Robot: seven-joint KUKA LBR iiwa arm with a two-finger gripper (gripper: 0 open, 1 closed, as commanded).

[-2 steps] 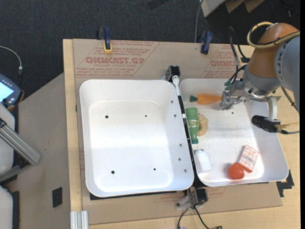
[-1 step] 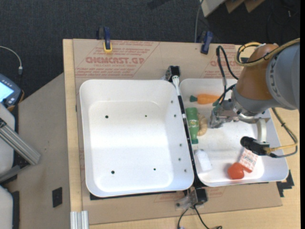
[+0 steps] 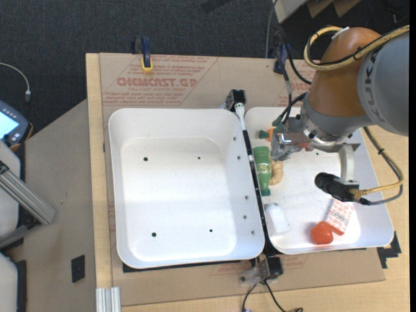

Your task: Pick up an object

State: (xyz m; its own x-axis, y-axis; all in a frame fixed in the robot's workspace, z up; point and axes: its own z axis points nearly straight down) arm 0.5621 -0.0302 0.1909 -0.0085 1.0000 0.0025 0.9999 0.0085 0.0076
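Nearest the lens, the left bin [image 3: 130,194]; beyond it, the arm [image 3: 354,83] hangs its gripper [image 3: 281,149] just right of a green bottle [image 3: 262,169] lying lengthwise along the right bin's [image 3: 374,236] left wall. Grip state: cannot tell.

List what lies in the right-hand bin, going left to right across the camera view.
Green bottle → clear white packet → orange-red ball → red-and-white packet.

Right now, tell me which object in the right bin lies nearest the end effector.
The green bottle, lying along the bin's left wall just beside the end effector. The orange ball and red-and-white packet sit far off, near the front corner.
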